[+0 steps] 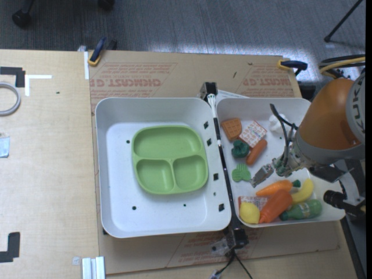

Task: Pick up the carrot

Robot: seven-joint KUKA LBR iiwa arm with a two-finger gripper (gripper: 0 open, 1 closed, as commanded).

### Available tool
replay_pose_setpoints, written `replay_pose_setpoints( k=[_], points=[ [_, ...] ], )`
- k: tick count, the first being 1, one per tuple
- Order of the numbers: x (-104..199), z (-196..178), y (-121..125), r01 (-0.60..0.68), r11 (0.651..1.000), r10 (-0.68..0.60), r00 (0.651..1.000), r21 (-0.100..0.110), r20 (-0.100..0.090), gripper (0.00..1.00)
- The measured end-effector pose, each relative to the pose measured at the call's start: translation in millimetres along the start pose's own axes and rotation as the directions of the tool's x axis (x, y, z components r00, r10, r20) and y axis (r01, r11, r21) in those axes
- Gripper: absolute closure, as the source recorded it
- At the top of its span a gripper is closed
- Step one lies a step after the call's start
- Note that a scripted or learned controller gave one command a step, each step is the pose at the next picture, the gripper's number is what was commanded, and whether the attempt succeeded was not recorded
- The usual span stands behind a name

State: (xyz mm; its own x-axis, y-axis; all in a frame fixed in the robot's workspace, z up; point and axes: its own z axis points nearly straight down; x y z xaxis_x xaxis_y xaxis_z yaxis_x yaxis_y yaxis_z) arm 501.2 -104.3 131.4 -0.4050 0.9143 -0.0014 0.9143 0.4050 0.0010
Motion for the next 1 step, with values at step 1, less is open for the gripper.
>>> replay_pose_setpoints(
  k=[1],
  points=[
    [50.9,-61.4,30.1,0.337,0.941,-0.337,0.941,-0.003,0.002,0.0]
  ],
)
